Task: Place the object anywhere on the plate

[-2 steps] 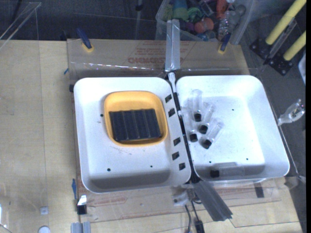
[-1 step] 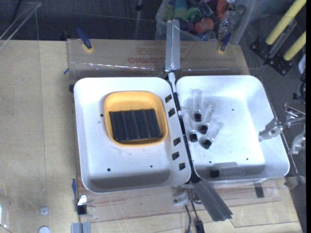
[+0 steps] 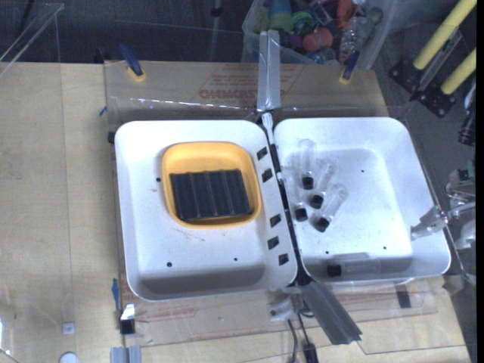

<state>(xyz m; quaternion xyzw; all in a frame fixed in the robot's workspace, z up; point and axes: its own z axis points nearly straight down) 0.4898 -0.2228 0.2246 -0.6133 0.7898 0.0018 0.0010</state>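
- Where the two white bins meet, a dark divider strip (image 3: 274, 203) running from back to front, set with small black tabs.
- In the left bin (image 3: 140, 240), toward its back half: an orange plate (image 3: 175, 161), squarish with rounded corners.
- On that plate, toward its front edge: a dark ribbed block (image 3: 210, 193), lying flat, ridges running front to back (wholly within the plate's rim, as far as can be seen).
- In the right bin (image 3: 386, 203), on its left side close to the divider: a cluster of clear vials (image 3: 316, 191) with black caps, lying on their sides and touching or nearly touching one another; exact count hard to tell, the clear bodies fading into the white floor.
- Well apart from the plate, with the divider between.
- At the far right rim of the right bin: pale metal parts, taken to be the gripper (image 3: 452, 216) (cut off by the frame edge); open or closed, cannot tell; nothing seen held.
- Behind the bins: a clear tub of coloured toys (image 3: 318, 10) and two blue clamps (image 3: 134, 68) on the bench's back edge.
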